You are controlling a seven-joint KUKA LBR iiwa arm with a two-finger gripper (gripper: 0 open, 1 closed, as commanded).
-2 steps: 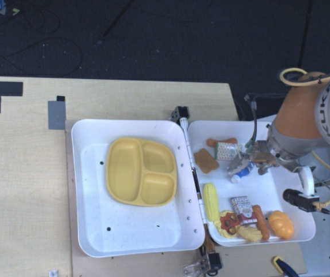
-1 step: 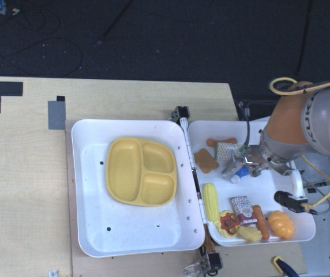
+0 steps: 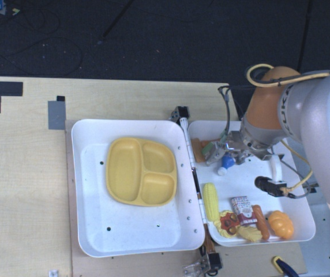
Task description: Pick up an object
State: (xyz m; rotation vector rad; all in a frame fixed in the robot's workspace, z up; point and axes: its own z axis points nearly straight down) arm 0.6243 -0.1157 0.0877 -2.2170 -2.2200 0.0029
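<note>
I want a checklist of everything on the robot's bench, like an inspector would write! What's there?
Surface: pale wood bench with two white bins side by side, the left bin and the right bin.
Job's things: in the right bin, a corn cob, an orange fruit, a sausage, a small box and a blue-capped bottle.
Clutter: a yellow divided plate in the left bin.
Grippers: the gripper is low over the right bin's far left corner, by the bottle; grip too unclear to judge.
Cables: a yellow cable loops above the wrist; black cable beside it.
Surroundings: dark floor beyond the bench.
</note>
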